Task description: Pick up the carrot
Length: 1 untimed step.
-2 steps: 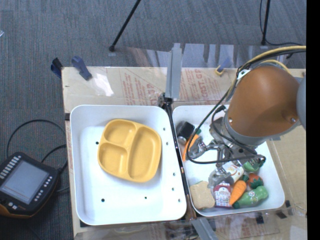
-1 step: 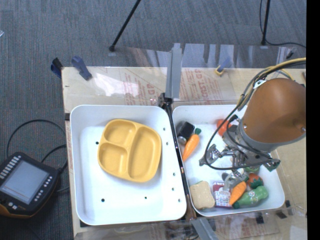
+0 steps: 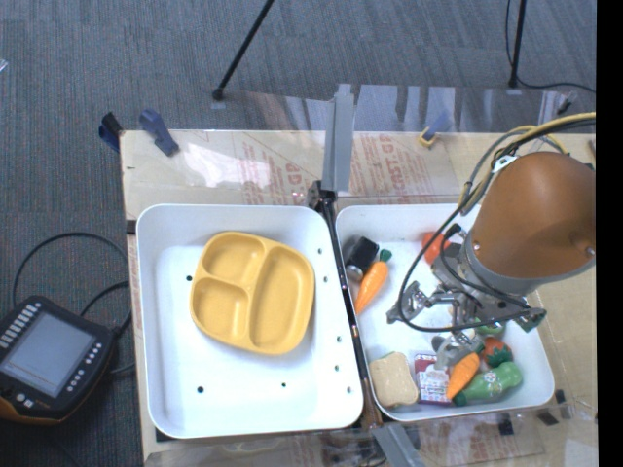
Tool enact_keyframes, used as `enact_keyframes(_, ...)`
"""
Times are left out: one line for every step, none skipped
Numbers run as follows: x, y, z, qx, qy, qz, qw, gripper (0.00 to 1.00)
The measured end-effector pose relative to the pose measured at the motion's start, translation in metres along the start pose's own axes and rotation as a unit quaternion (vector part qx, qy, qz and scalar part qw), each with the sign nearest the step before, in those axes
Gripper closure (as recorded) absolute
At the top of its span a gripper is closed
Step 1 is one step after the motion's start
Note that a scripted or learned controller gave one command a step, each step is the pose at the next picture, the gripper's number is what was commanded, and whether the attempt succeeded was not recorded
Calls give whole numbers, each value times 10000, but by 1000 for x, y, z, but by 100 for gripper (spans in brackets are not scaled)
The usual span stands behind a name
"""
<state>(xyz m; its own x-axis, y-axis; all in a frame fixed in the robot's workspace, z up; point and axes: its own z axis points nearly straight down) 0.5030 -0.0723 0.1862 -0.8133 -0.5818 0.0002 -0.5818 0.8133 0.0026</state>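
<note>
Two white bins sit side by side on the desk (image 3: 165, 178). The right bin (image 3: 394, 224) carries the clutter, and the arm (image 3: 533, 217) hangs over its right half with the hand (image 3: 458, 324) low above the bin's middle. From this view I cannot tell whether the hand is wide, narrow or holding anything.

One carrot (image 3: 371, 284) lies near the left wall of the right bin, about halfway along it. Its long axis runs on a diagonal: the green top points toward the bin's far right, and the narrow orange tip points toward the near left corner. A black object (image 3: 357, 252) lies just beside its green end, toward the far left corner.

A second carrot (image 3: 463, 374) lies near the bin's near edge, just below the hand. It is tilted on much the same diagonal, thick end toward the far right. It sits between a red packet (image 3: 429, 376) and a green toy (image 3: 494, 383). A beige block (image 3: 393, 378) rests by the near left corner.

The left bin (image 3: 170, 358) holds a yellow divided plate (image 3: 253, 292).
</note>
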Motion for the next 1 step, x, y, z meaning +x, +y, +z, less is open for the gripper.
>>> enact_keyframes(22, -42, -1, -1, -12, -1625, 9867, 0)
